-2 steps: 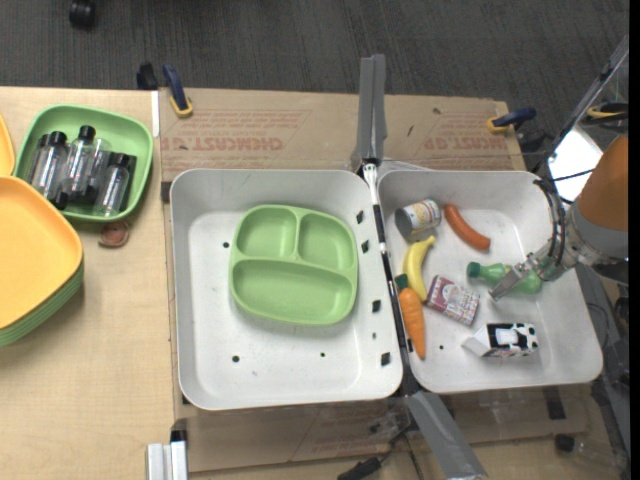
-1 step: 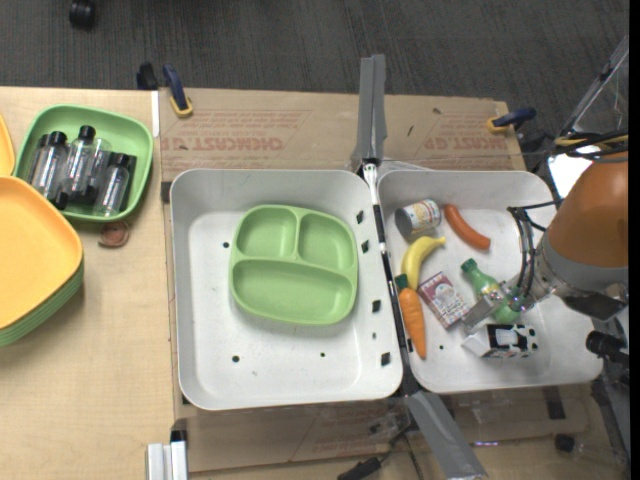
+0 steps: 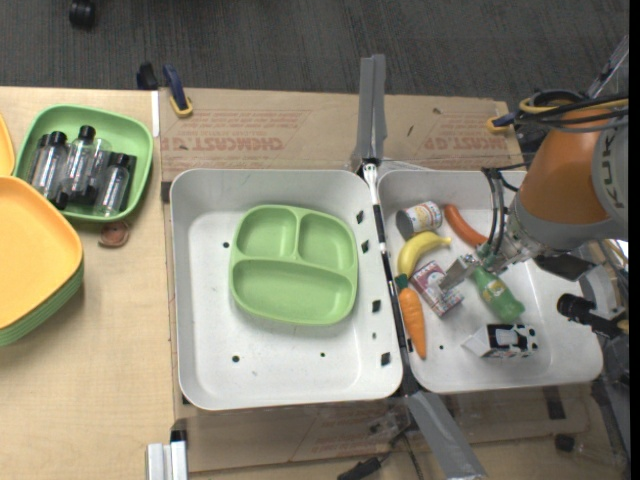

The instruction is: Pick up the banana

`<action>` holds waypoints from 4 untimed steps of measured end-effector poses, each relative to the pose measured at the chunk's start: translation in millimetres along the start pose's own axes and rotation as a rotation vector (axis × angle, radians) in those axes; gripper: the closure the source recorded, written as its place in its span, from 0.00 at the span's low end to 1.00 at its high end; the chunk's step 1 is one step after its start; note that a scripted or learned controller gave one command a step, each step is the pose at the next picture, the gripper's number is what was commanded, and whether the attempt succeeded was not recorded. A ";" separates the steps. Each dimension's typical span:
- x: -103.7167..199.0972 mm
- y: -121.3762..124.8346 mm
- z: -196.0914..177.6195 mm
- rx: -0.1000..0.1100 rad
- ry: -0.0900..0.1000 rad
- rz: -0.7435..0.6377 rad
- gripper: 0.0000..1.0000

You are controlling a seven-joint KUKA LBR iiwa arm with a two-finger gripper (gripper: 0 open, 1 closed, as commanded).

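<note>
The banana (image 3: pixel 420 249) lies just up-left of the gripper (image 3: pixel 462 270), long axis slanting toward it; finger state unclear.

A green divided plate (image 3: pixel 295 264) is set in the left white bin (image 3: pixel 200 368); in the right white bin (image 3: pixel 560 363) a carrot (image 3: pixel 413 320), a small can (image 3: pixel 424 216), a sausage (image 3: pixel 463 226), a green bottle (image 3: pixel 496 294), a pink packet (image 3: pixel 433 286) and a black-and-white carton (image 3: pixel 510 340) are laid; a green tray (image 3: pixel 130 138) of dark bottles (image 3: pixel 82 168) and stacked yellow plates (image 3: pixel 35 258) are placed at the left.
</note>
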State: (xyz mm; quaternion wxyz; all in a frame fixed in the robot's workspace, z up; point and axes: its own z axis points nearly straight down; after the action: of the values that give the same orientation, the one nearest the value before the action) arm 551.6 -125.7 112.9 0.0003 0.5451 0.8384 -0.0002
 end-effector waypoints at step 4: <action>252.9 145.1 19.9 -0.001 -0.001 0.358 0.00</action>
State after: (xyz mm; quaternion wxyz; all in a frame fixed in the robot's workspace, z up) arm 581.6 164.3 92.8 0.0010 0.6857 0.7279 0.0003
